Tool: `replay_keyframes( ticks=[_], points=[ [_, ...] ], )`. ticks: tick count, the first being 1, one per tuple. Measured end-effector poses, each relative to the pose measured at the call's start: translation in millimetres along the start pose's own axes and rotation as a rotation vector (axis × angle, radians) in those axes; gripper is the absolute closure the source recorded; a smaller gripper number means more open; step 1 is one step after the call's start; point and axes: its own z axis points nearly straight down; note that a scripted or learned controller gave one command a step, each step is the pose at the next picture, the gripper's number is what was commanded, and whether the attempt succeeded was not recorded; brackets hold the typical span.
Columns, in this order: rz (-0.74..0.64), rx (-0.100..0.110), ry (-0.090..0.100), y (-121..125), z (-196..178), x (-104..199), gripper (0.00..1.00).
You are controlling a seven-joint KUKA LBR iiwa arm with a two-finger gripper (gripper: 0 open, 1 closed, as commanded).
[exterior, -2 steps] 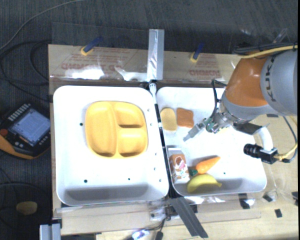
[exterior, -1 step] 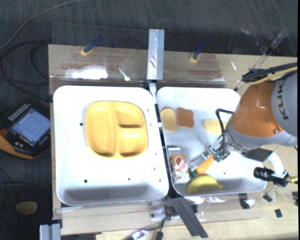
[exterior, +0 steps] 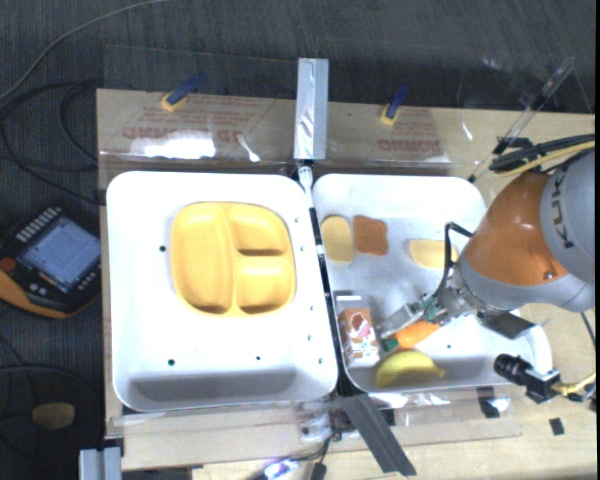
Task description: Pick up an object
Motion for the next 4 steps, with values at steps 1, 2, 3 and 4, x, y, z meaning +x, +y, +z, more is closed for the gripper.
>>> replay_keyframes(
  ticks=[1, 2, 3, 4],
  points=[
    [0.309, 0.002, -0.006, 64.1, 1.0, -2.5, 0.00],
    [0.231, 0.003, -0.007, 138.2, 2.2, -4.5, 0.00],
    [0.231, 0.003, -0.007, 138.1, 2.1, -4.5, 0.00],
    [0.231, 0.004, -0.011, 138.2, -8.6, -5.5, 1.00]
  ],
)
